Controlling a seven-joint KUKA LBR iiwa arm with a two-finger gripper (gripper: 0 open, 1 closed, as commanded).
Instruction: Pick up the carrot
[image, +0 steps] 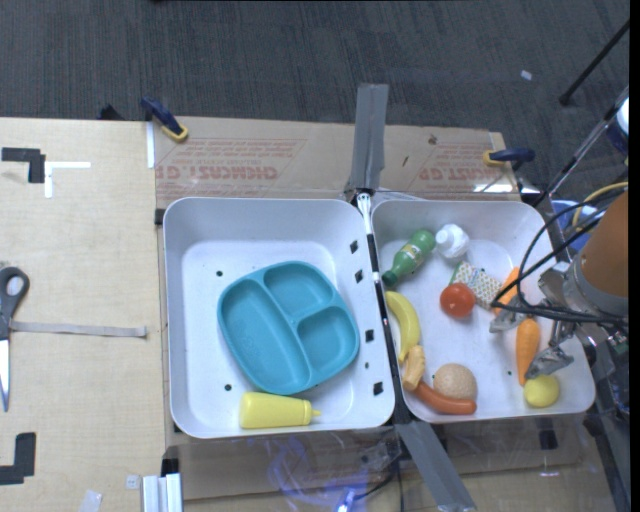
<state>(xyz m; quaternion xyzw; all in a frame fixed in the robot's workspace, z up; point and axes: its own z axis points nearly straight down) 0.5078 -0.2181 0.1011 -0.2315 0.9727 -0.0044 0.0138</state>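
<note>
In right bin (480, 215) | tool (530, 335) astride carrot (526, 346) (grip unclear) | lemon (541, 391) touching below | tomato (457, 300) left

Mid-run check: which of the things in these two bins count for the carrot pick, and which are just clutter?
For the job:
carrot, at the right bin's right side
gripper, low over the carrot

Lying about:
right bin: tomato, green bottle, banana, sausage, lemon
left bin: blue divided plate, yellow bottle
</note>
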